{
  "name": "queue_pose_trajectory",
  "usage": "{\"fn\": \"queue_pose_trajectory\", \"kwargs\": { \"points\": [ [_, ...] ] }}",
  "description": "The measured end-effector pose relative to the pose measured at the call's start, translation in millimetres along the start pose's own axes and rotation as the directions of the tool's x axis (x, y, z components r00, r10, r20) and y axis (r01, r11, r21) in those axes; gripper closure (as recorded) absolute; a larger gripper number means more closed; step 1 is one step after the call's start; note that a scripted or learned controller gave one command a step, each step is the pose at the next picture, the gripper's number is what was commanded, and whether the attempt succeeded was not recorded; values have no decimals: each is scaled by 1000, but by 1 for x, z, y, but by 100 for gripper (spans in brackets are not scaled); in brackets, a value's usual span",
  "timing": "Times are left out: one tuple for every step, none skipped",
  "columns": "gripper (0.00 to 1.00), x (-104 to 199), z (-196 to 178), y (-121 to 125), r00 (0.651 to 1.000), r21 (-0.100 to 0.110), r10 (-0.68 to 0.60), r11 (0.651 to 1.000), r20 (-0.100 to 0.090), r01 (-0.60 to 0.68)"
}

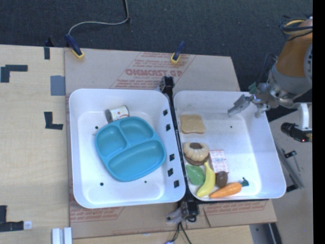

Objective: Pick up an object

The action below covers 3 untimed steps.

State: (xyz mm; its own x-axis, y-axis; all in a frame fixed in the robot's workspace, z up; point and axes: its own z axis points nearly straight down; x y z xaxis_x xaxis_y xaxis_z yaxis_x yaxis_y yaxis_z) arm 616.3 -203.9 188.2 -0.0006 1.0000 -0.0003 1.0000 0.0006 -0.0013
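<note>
While toast (pixel 192 124) lies apart, hand (pixel 249 107) hovers over right bin (pixel 264 151).

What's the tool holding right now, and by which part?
Nothing. The tool is open above the right bin, apart from the toast and other food.

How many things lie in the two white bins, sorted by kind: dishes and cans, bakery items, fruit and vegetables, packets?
Dishes and cans: 2 – blue plate, small can
Bakery items: 2 – toast slice, doughnut
Fruit and vegetables: 4 – banana, carrot, green piece, brown piece
Packets: 1 – small packet
Total: 9
</note>
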Motion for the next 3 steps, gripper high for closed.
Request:
{"fn": "queue_pose_trajectory", "kwargs": {
  "points": [
    [0, 47, 50, -4, 1000, 2, -1, 1000, -1, 1],
    [0, 114, 4, -32, 1000, -1, -2, 1000, -1, 2],
    [0, 106, 73, -70, 1000, 2, 0, 1000, -1, 0]
  ]
}}
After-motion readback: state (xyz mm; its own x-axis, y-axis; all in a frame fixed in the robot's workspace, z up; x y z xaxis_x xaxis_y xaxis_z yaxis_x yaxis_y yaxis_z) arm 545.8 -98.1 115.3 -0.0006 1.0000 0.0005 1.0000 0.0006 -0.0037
